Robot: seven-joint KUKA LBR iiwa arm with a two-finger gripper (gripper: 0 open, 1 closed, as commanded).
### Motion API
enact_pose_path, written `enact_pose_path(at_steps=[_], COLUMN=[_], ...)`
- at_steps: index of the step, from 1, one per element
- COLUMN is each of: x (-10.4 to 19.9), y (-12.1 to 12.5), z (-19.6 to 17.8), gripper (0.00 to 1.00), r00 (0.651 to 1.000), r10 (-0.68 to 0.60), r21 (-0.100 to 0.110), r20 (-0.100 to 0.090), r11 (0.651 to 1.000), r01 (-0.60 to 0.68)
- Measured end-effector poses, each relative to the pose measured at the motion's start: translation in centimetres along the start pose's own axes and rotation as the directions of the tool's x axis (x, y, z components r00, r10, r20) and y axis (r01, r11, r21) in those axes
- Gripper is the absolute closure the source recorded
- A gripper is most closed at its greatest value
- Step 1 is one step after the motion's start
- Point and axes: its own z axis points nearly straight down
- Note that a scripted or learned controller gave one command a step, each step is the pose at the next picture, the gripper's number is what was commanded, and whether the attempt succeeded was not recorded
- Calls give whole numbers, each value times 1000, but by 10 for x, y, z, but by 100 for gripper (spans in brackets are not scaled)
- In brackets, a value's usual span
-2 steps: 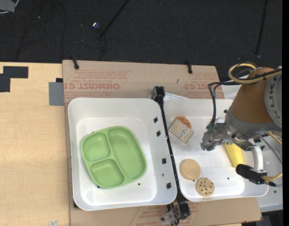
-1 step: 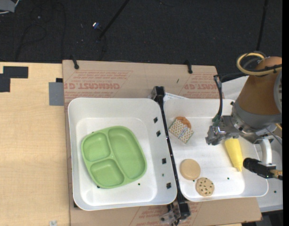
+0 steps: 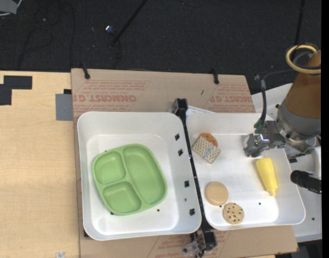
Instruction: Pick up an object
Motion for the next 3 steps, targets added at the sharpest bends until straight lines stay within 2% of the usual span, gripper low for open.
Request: enact_pose_path(at_steps=[1,3], x=[-1,104], y=[0,20], z=[-20,-21], gripper=[100,100], r00=[1000,1000], r10=[-1,-4], r21=[2,4], r20=[-1,-2], r11=[1000,1000], r01=[1,4])
